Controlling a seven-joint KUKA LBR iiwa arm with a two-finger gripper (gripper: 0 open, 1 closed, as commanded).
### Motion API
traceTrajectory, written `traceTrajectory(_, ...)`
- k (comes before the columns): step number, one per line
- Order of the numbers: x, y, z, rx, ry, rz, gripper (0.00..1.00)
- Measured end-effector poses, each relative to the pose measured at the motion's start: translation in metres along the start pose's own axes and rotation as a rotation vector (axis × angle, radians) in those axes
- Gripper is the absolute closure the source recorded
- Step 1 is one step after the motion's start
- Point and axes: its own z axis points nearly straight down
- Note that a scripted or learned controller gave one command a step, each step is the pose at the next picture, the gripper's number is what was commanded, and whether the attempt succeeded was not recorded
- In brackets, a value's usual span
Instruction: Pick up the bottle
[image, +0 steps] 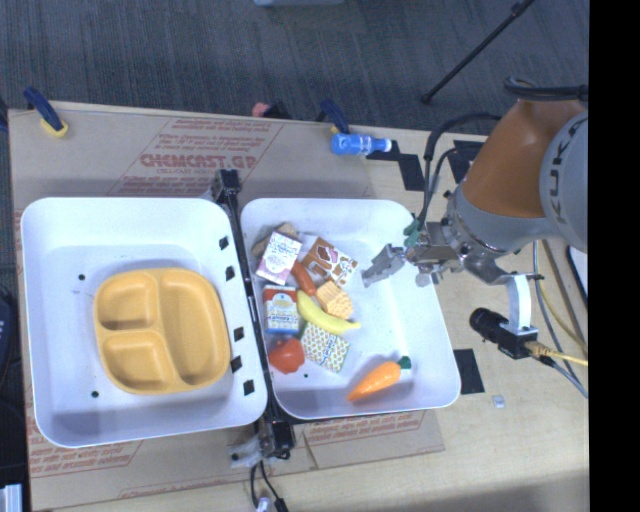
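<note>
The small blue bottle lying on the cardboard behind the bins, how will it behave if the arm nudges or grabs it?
The small blue bottle lies on its side, so a nudge would probably roll it. It looks like light plastic, likely easy to lift, though its rounded body might slip.

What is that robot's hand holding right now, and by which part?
Nothing. The hand hangs over the right white bin with no object between its tips, away from the toy food pile.

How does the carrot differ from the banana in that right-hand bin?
The carrot is orange with a green top; the banana is yellow. The carrot lies alone near the bin's front edge, while the banana lies in the pile, across other items. The carrot is straight and tapered; the banana curves. Both are in the right bin.
</note>
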Motion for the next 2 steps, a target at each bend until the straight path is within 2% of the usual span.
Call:
traceTrajectory(1,0.0,0.0,-0.01,0.002,0.0,-0.005,1.0)
traceTrajectory(2,0.034,-0.055,0.052,0.001,0.0,-0.078,1.0)
